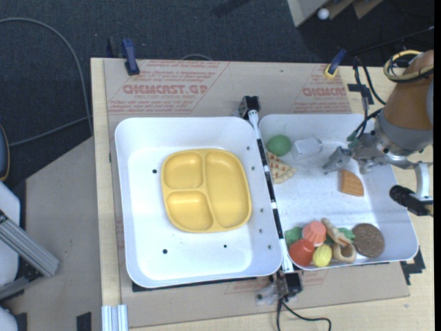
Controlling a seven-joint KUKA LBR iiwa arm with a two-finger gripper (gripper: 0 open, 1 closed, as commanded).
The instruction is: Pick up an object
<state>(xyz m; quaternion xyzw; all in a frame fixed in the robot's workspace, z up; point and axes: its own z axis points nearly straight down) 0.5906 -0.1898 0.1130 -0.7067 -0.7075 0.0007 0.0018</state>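
Note:
My gripper (339, 160) hangs low over the upper middle of the right bin (386, 205), at the end of the grey arm with its orange band (408, 105). An orange toast-like piece (351, 183) lies just below and right of the gripper, apart from it. A clear plastic item (306, 147) sits to the gripper's left. Further left are a green ball (279, 144) and a waffle-patterned wedge (279, 168) by the bin's left wall. I see nothing held in the gripper.
The left bin (138, 205) bears a yellow divided plate (206, 189). At the right bin's front edge lies a cluster: a red piece (300, 252), a yellow piece (322, 256), a pretzel (340, 243) and a brown cookie (369, 240).

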